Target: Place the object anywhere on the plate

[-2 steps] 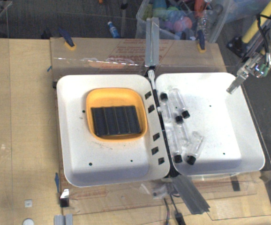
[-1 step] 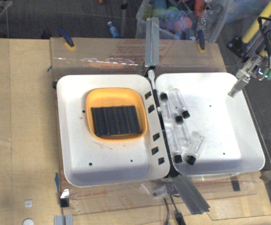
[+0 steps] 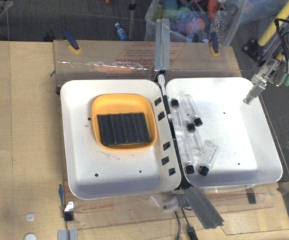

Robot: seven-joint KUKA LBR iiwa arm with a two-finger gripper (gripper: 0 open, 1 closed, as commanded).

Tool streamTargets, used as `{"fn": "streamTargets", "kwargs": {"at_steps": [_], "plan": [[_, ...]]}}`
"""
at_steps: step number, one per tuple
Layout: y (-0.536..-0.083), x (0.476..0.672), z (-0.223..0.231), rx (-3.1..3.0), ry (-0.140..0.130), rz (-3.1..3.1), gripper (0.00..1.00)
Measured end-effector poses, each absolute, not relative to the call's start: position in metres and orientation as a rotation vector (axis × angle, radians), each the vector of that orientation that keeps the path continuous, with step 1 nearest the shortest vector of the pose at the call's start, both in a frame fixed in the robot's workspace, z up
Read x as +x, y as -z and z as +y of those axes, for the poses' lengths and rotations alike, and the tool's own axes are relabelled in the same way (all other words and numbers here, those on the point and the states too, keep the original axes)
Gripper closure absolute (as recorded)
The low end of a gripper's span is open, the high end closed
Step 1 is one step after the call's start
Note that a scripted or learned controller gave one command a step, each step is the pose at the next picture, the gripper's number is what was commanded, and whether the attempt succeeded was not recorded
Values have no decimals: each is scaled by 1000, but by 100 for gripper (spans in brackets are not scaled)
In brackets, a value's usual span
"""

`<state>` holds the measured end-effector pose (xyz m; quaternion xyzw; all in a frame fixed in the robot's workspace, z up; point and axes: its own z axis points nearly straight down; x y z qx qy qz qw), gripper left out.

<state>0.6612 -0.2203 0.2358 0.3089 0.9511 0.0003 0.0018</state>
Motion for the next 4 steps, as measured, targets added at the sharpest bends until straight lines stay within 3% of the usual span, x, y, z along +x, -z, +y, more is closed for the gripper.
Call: {"fn": "streamTargets", "kwargs": {"at_steps": [1, 3, 4], "plan": [[-255, 662, -221, 868, 0, 3009, 0], [-253, 658, -222, -44, -2, 3135, 0], [-243, 669, -221, -382, 1, 3107, 0]]}}
